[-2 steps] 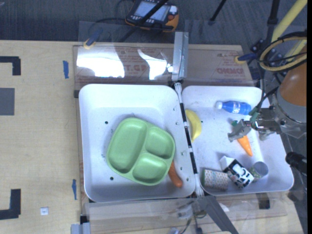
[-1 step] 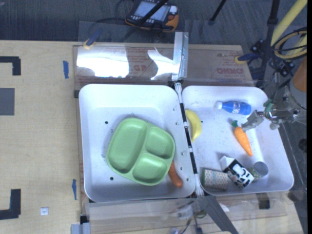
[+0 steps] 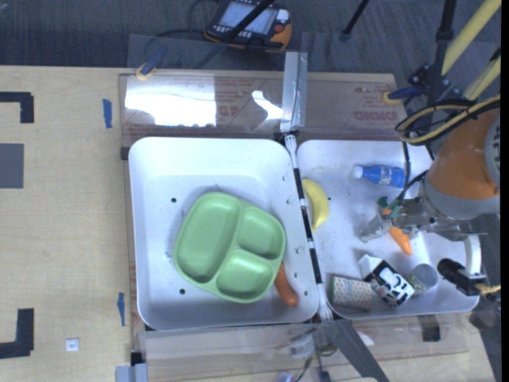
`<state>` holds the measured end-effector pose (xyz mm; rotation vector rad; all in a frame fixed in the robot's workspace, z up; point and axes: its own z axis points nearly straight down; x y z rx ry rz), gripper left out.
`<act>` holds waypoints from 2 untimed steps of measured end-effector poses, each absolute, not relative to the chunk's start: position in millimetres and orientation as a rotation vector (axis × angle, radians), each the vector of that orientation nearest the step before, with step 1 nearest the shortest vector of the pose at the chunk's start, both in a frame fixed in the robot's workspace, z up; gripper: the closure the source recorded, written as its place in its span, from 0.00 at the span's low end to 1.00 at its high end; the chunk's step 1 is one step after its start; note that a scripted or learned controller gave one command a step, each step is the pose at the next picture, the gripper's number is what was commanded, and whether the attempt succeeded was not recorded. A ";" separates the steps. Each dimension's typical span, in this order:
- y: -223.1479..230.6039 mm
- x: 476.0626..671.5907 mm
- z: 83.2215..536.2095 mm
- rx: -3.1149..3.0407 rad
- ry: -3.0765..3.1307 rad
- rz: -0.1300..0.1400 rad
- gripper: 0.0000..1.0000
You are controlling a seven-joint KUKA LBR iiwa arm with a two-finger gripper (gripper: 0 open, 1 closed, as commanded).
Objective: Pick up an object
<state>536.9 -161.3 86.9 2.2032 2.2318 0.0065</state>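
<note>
I read the arm (image 3: 469,165) as reaching in from the right edge of the frame, wrist low over the right bin (image 3: 338,161), with the pincer (image 3: 391,223) down among the clutter at mid-right. Its tip sits just beside, perhaps touching, a small orange carrot-like piece (image 3: 402,241); I cannot tell whether the pincer is wide, narrow, or closed on anything, since the wrist body hides it. Other candidates in that bin: a blue-and-white bottle (image 3: 380,174) lying toward the upper part, a yellow banana (image 3: 316,200) against the divider, a patterned cup (image 3: 352,291) on its side at the lower edge, and a black-and-white block (image 3: 391,285) next to it. The left bin (image 3: 151,213) carries a green divided plate (image 3: 230,246) with an orange item (image 3: 285,286) tucked at its lower right rim. My judgement: this is the descent or grasp step, nothing lifted yet. Next move calls for a firm close on one item, then a straight lift clear of neighbours; crowding near the carrot risks a miss.
</note>
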 end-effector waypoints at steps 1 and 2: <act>-162.1 537.9 97.6 2.203 2.227 0.010 1.00; -150.3 575.0 186.6 2.176 2.265 0.001 1.00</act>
